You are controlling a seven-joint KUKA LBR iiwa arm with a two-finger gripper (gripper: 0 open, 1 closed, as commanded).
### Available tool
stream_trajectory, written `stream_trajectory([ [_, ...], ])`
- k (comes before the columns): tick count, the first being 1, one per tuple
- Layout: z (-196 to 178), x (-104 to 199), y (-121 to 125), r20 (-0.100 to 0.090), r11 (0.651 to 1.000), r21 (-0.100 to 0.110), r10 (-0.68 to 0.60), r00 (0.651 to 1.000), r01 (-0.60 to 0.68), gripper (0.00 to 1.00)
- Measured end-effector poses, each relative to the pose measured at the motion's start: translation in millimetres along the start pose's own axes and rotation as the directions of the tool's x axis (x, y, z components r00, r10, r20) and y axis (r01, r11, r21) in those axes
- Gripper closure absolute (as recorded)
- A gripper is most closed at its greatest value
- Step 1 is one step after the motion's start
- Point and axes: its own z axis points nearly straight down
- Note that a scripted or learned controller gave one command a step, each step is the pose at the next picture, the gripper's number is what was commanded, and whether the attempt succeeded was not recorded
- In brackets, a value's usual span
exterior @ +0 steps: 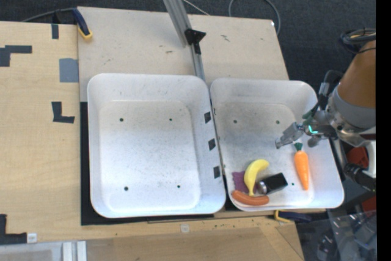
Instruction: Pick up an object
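Note:
My gripper (300,139) hangs over the right side of the right bin (263,91), reaching in from the right. Its two grey fingers (286,139) stand apart, open, with nothing gripped between them. Just below it lies an orange carrot (302,170), whose green top points up toward the gap between the fingers. A yellow banana (255,173) rests near the bin's front, beside a black block (274,183). A red sausage (249,198) lies along the front wall, and a purple piece (237,180) peeks out from behind the banana.
The left bin (146,85) sits beside the right one. A slanted metal rail (174,0) with a black clamp (194,36) comes down to the gap between the bins. A blue and yellow clamp (83,24) sits at the board's far left corner.

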Motion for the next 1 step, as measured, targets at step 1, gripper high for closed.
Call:
stream_trajectory([
  [1,-1.9,0.1,0.9,0.001,1.0,-0.004,-0.001,1.0,0.001,0.0],
])
